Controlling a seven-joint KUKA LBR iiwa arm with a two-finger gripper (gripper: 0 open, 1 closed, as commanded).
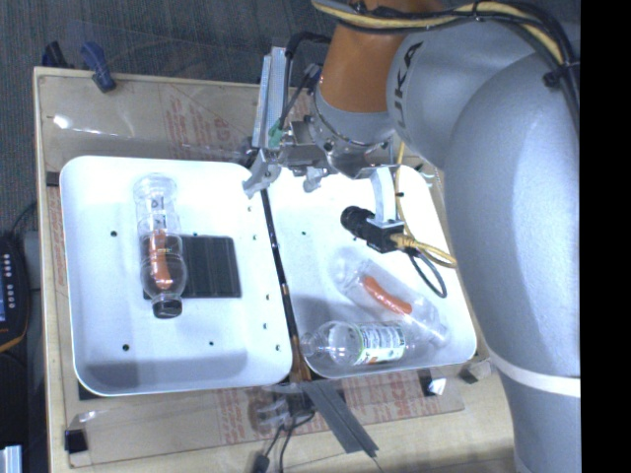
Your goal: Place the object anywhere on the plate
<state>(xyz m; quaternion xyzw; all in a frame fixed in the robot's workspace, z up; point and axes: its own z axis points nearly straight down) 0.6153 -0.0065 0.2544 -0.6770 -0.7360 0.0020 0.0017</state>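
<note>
Nearest, in the right white bin (449, 264), a clear plastic bottle with a green-and-white label (360, 344) lies on its side against the front wall. Just behind it lies a clear bottle holding an orange piece (386, 299). In the left white bin (99, 358), a clear bottle with orange contents and a black cap (161, 249) lies beside and partly over a flat black square plate (209, 266). Farthest, the end effector (296, 170) hangs over the divide between the bins; its opening cannot be determined.
</note>
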